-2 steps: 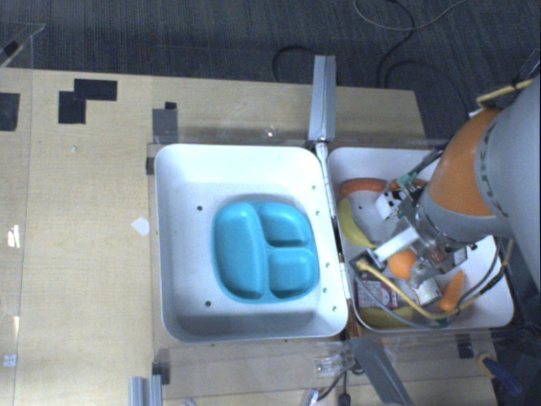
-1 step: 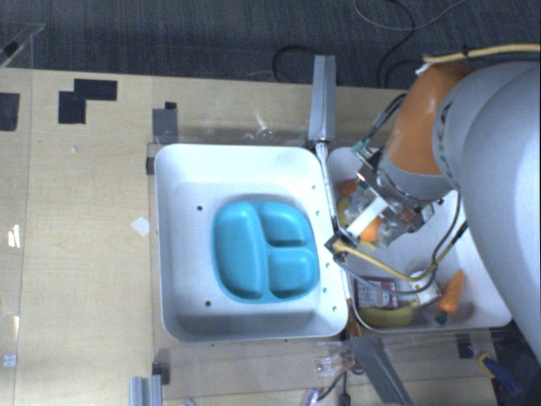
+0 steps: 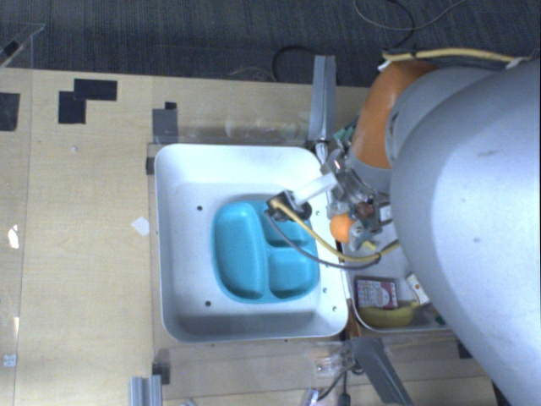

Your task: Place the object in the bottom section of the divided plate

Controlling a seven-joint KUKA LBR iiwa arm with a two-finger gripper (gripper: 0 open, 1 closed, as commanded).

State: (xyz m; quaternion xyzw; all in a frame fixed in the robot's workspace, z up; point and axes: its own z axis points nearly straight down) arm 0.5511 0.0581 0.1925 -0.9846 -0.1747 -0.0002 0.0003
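Grey arm (image 3: 473, 184) takes up the right side, orange band (image 3: 372, 117) above the wrist, reaching in toward the left. Pale wood bench (image 3: 84, 227) below it, a few black tape patches (image 3: 84, 100) near its far left edge, dark carpet (image 3: 169, 15) beyond. Left bin (image 3: 182, 252) is white, shallow and in full sight. Blue plate (image 3: 241, 252) lies flat in it, toward the bin's right half, with one long section on its left and two smaller ones on its right. Right bin (image 3: 362, 318) is mostly covered by the arm; just a strip of its near left corner shows. In that strip is a small dark red box (image 3: 375, 293), and touching its near side is a yellow curved thing (image 3: 390, 315), likely a banana. Gripper (image 3: 351, 218) hangs over the seam between the two bins, just right of the plate. Orange object (image 3: 340, 227), small and round, is right at the gripper, above the left bin's right rim, clear of the plate and beside its right edge. Cannot tell if the gripper is open or closed, or whether the orange object is clamped or merely next to it.
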